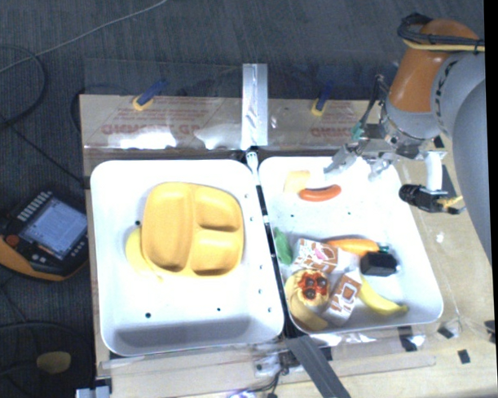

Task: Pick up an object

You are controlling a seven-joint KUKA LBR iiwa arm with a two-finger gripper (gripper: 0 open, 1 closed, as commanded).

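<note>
White right bin [413, 229] holds a sausage [320, 193] lying left-right; fingers [355, 155] state unclear

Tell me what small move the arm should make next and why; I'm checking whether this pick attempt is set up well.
Probably lower the gripper a little and shift it left toward the sausage. The gripper sits near the far edge of the right bin, just beside the sausage, which lies alone on bare floor, apart from the crowded pile with the banana nearer the camera, so it looks like the easiest target.

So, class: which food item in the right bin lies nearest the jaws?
The red sausage, alone near the bin's top edge; the carrot and banana lie lower.
</note>
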